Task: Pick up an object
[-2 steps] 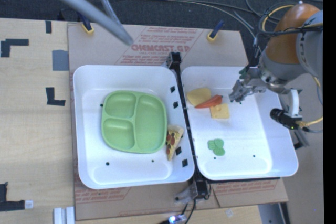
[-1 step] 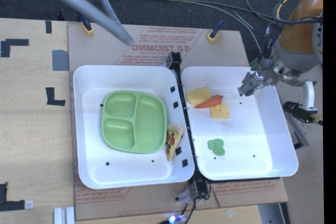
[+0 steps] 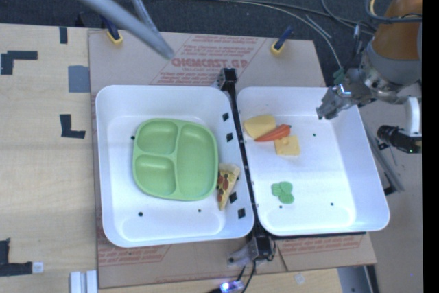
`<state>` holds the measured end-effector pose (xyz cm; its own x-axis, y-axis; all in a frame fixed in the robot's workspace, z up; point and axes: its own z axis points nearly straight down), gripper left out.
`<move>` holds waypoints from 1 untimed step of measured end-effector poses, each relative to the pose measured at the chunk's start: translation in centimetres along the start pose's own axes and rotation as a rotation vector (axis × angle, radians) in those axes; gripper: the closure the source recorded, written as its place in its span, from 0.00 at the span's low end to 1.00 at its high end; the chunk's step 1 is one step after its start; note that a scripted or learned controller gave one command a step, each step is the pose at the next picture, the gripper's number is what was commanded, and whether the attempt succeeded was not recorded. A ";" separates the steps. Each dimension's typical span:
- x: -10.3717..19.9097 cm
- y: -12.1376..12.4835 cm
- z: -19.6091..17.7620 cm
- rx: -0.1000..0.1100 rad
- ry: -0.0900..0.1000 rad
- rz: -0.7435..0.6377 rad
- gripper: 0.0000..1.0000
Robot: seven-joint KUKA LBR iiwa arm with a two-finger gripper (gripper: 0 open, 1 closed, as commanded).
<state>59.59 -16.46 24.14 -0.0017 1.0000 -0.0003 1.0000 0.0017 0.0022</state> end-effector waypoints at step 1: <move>5.0 -1.6 -0.5 0.003 0.002 -0.003 1.00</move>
<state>57.98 -11.49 24.67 -0.0050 1.0000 0.0012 1.0000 0.0050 -0.0010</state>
